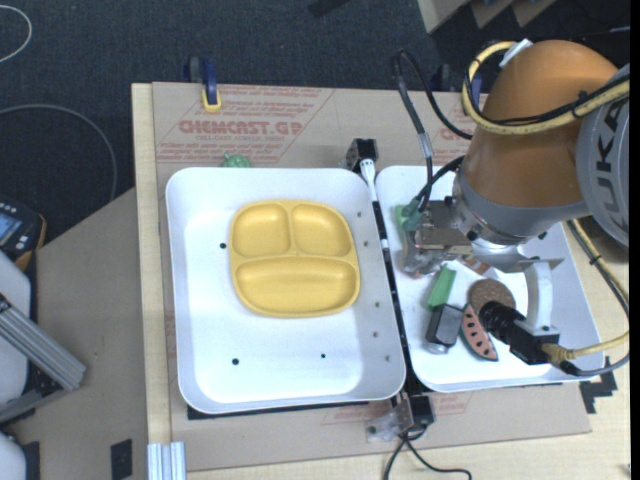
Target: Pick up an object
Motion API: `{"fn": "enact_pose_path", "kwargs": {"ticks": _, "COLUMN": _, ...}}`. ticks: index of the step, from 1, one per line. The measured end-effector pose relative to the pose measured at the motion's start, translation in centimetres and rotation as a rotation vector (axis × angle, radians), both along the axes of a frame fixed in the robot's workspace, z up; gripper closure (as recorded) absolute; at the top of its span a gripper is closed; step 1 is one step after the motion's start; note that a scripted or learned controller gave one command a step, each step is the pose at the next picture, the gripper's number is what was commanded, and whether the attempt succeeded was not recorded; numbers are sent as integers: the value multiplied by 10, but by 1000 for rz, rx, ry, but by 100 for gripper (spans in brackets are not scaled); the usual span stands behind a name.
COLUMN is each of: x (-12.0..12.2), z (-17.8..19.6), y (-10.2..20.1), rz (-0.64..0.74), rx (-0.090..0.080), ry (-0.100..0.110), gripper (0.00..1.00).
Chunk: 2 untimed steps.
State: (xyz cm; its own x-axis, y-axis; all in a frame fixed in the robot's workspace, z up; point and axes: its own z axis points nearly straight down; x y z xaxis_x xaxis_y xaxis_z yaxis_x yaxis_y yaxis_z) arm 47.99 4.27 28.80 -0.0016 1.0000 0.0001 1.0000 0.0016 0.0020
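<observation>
My gripper (428, 252) hangs low over the left part of the right bin (570, 363), under the big orange wrist. Just below it a small green oblong piece (440, 288) lies at a slant on the bin floor. In front of that rests a grey and black block (443, 326). A brown curved slice with dark dots (478, 336) lies beside the block, and a brown round piece (493, 293) sits behind it. Another green bit (408, 216) peeks out at the gripper's far left side. I see nothing held in the gripper.
The left bin (200, 298) bears a yellow three-part plate (294, 258) in its far half. The shared rim (385, 268) between the two bins runs close to the gripper's left. Cables trail behind the right bin.
</observation>
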Motion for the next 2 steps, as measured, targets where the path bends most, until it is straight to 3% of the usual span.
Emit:
{"fn": "enact_pose_path", "kwargs": {"ticks": 1, "x": 0, "z": 115, "y": -42, "rz": -3, "rx": -1, "ry": -10, "gripper": 100}}
{"fn": "enact_pose_path", "kwargs": {"ticks": 2, "x": -1, "z": 121, "y": -151, "rz": -12, "rx": -4, "ry": -3, "gripper": 100}}
